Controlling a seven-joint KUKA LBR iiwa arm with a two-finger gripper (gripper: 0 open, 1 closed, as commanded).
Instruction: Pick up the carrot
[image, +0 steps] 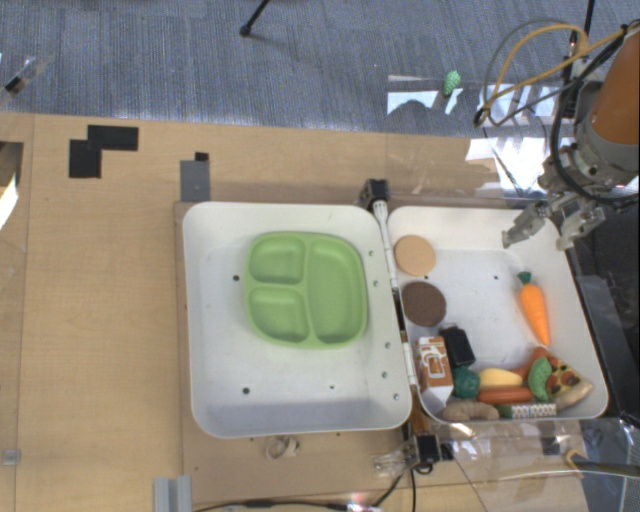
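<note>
Tool (546, 222) is hovering with fingers spread over the far right corner of the right bin (470, 270). It should be dropping toward the carrot (534, 309) lying nearer, straddling its width.

Bright, even overhead lighting; soft shadow along the near inner wall of the left bin (300, 415); slight blur throughout; glare at the bottom edge.

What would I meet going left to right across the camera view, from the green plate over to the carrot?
Green divided plate → tan round cookie and brown round cookie, roughly level in the order → carrot, with the end effector above it at the right bin's far corner.
</note>
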